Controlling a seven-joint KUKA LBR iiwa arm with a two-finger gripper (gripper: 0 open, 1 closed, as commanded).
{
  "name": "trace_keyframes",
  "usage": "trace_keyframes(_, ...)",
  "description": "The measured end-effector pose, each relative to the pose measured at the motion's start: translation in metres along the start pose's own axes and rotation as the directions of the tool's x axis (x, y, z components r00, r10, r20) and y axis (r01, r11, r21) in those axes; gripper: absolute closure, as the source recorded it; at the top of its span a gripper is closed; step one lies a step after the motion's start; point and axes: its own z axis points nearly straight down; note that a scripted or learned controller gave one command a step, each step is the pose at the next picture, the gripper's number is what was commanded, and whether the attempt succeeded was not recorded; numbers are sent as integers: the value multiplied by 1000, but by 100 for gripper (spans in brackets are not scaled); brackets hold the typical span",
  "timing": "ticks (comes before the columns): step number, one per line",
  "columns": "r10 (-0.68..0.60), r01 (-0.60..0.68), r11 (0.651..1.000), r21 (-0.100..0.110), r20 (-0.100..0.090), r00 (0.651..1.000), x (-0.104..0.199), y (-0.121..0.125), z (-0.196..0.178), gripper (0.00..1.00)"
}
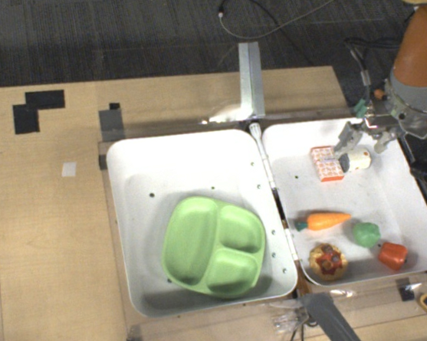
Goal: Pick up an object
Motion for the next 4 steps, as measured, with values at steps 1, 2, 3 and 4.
trace_keyframes(1,-96,96,995,-5,2,995,-27,34,111,0)
trace_keyframes(2,-33,33,999,-22,6,999,-14,61,121,0)
trace_keyframes(3,-187,187,982,-30,9,982,-43,52,119,0)
trace_keyframes(4,-143,143,990,-11,7,990,-15,71,128,0)
